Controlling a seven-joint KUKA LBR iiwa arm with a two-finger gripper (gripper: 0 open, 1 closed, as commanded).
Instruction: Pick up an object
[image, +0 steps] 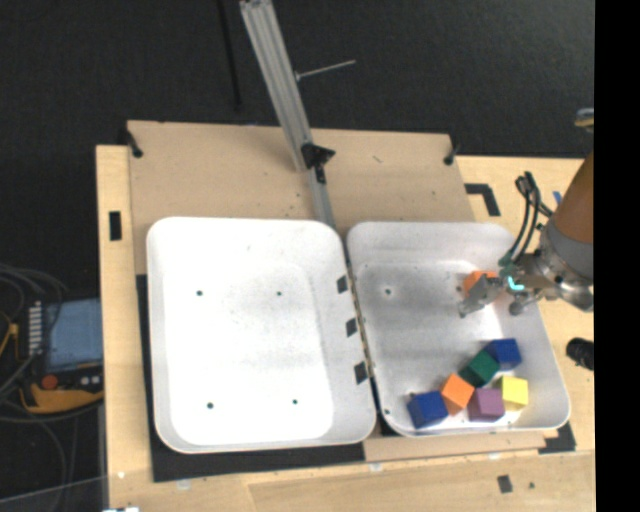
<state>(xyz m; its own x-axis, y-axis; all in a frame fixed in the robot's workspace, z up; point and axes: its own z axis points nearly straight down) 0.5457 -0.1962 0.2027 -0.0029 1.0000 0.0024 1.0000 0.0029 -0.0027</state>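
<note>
Arm: I see the grey arm (572, 215) reaching in from the right, its wrist over the upper right part of the right bin (400, 270).
Gripper: the gripper (478, 296) points left, low over the bin floor, well above the block cluster.
Fingers: I see a small orange block (479, 282) right at the fingertips, apparently pinched between them; I read the fingers as clenched on it, though the detail is small.
Orange block, position: upper right area of the right bin, touching the finger ends, well apart from the other blocks.
Block cluster: near the bin's lower right corner I count a blue block (507, 352), a green block (484, 367), a yellow block (514, 390), a purple block (487, 402), a second orange block (458, 391) and a second blue block (428, 408), packed close together.
Left bin: the left bin (250, 330) lies just beside the right one.
Bench: both bins rest on the tan bench (380, 170).
</note>
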